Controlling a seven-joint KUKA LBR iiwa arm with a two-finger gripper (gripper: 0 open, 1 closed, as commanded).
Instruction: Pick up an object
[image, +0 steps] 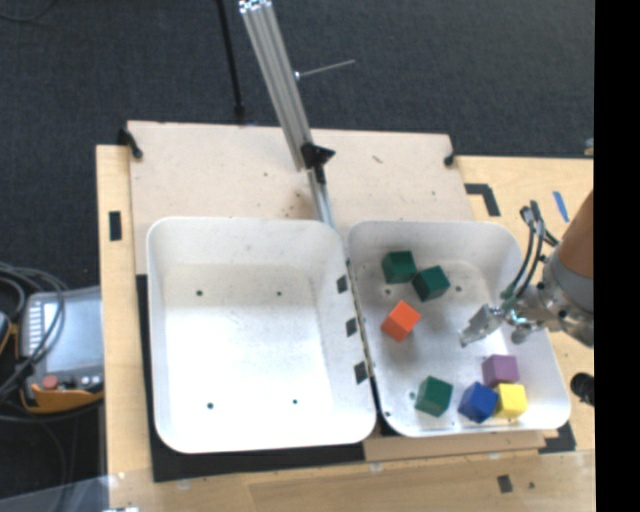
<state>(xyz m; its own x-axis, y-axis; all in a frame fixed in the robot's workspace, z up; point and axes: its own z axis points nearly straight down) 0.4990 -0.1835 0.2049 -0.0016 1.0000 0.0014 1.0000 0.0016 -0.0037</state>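
**Claw parked over the right bin, nothing picked yet**

So, the arm (575, 270) is leaning in from the right and the claw (487, 325) hangs over the right bin (470, 235), in the open patch between the orange cube (402, 320) and the purple cube (499, 368). Can't tell whether it's spread or pinched from up here; nothing visibly between the tips. Looks like the approach step to me. Purple is nearest, just below it, touching the yellow cube (513, 399) with a blue cube (479, 402) alongside. Next move probably means lining up over one cube and dropping straight down. Orange sits alone, so easier.
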